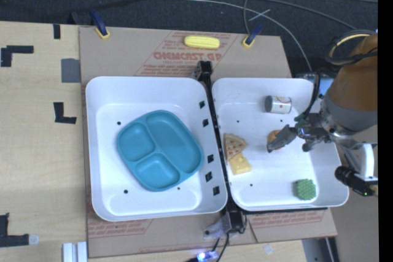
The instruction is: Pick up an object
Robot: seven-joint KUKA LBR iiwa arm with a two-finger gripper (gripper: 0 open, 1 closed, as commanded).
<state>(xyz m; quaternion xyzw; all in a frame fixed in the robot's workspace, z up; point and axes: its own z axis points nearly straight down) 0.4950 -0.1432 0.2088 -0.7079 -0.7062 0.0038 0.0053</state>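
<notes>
Gripper (277, 139), its opening unreadable from above, hangs low inside the right bin (258, 88), nearest a small orange piece (274, 134). Left of that piece lie a waffle (234, 145) and cheese wedge (240, 164). Closing off-centre could knock the piece away.

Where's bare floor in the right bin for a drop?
Free: the right bin floor's top-left corner, left of the small can; also the bottom strip between the yellow wedge and green block. Crowded: mid-right, where the gripper sits, and the waffle piece by the divider.
</notes>
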